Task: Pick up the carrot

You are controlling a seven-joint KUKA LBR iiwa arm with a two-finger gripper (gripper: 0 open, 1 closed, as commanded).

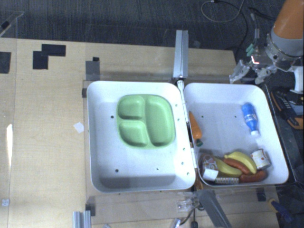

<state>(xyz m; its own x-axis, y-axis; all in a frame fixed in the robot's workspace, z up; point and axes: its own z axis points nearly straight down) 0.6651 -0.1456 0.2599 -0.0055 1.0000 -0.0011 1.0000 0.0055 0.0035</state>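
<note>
- A pale wooden bench (42,127) is seen from above, with dark carpet behind it and black cables looped at the upper right.
- Two shallow white bins are set side by side on the bench: the left bin (102,165) and the right bin (223,99), parted by a metal rail.
- A green divided plate (145,120) is laid in the left bin, towards its upper middle.
- The carrot (194,126) is found in the right bin, lying lengthwise against that bin's left wall, just beside the rail.
- A blue bottle (249,118) is placed near the right bin's right wall.
- A banana (242,160), a red sausage-like item and small packets are heaped along the right bin's near edge.
- The gripper (251,71) is held above the right bin's far right corner, well apart from the carrot; its fingers are spread and nothing is seen between them.
</note>
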